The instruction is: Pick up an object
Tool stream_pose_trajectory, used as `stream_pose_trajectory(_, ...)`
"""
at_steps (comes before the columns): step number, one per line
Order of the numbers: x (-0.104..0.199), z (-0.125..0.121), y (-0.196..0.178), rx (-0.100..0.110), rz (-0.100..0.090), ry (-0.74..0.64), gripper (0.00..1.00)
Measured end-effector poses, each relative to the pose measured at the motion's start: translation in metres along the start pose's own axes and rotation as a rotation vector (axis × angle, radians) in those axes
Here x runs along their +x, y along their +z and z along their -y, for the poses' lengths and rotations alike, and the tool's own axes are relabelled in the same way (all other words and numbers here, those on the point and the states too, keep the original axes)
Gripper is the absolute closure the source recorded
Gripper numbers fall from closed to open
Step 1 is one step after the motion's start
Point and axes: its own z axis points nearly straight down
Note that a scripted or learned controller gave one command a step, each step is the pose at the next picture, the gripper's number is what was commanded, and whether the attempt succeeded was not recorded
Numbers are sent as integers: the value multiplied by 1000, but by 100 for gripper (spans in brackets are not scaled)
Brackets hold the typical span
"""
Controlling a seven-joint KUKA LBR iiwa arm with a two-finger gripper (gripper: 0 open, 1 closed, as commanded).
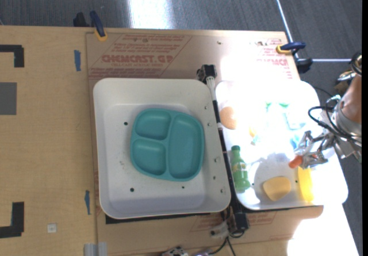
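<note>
My gripper (301, 150) hangs over the right part of the right bin (322, 207), reaching in from the right, with its fingers apart and nothing visibly between them. A small orange-red piece (295, 162) lies right by the lower fingertip; I cannot tell whether they touch. Below it stands a yellow block (305, 185), and a yellow rounded lump (276, 188) sits to its left. A green bottle (239, 169) lies along the bin's left wall, and an orange egg-shaped thing (228, 117) sits further back. Glare washes out the bin's middle.
The left bin (109, 134) holds a teal divided plate (168, 144). Clamps (290, 48) and cables (322, 114) sit at the right bin's far side. The grey arm (352, 112) enters at the right edge. Cardboard covers the bench around both bins.
</note>
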Motion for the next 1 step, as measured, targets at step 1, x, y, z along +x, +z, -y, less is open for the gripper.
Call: stream_pose_trajectory(1,-26,7,-109,0,1,-359,100)
